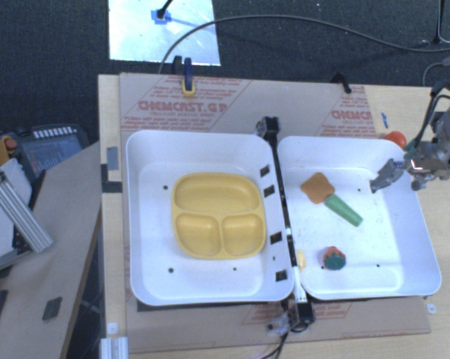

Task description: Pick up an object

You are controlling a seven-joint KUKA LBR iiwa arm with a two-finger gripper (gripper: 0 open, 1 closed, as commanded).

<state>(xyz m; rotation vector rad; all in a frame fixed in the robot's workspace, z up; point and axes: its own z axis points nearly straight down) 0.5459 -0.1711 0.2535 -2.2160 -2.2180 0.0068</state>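
Camera view takes in the bench (113,126) first, with two shallow white bins laid side by side on cardboard. From the seam between them, the left bin (146,200) sits at nine o'clock and is mostly taken up by a yellow divided tray (217,215), lying flat in its middle, which probably keeps it out of the picking area. The right bin (412,230) lies at three o'clock and holds the loose pieces. Near its centre rests a spatula-like toy (328,197) with an orange blade and green handle, the handle pointing toward five o'clock. At six o'clock from it, well apart, sits a small teal and orange lump (333,258). A tiny yellow bit (300,259) lies against the seam. The gripper (393,174) hangs over the bin's three o'clock rim, near the toy but clear of it; its jaws look spread with nothing between them. I judge that nothing has been picked up yet.
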